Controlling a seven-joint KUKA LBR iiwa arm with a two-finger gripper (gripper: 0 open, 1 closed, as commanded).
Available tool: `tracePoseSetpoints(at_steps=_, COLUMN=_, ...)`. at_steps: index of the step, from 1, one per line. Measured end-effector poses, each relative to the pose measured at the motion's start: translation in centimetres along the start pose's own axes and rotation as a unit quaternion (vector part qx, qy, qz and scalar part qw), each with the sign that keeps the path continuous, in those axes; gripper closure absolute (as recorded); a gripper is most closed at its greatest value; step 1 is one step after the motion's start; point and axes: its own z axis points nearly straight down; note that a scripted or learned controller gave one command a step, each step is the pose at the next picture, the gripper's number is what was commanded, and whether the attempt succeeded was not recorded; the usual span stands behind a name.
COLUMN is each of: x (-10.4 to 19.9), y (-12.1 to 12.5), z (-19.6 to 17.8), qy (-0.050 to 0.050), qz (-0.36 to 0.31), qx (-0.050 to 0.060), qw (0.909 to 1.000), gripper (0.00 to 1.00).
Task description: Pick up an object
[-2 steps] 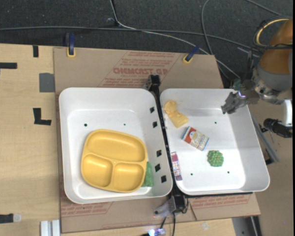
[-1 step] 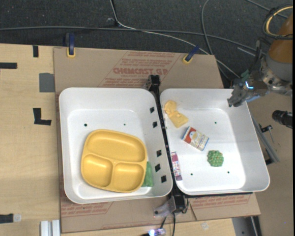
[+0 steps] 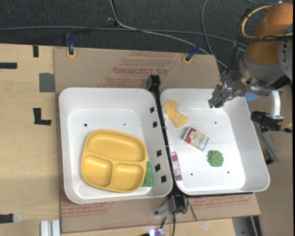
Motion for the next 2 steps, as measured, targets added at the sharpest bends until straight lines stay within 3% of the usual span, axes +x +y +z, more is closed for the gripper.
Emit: tracePoseSetpoints(at_steps=2, x=11.6, y=1.1, z=2.0, qy=0.0, qz=0.0, qx=0.001, qw=1.0, gripper=1.0)
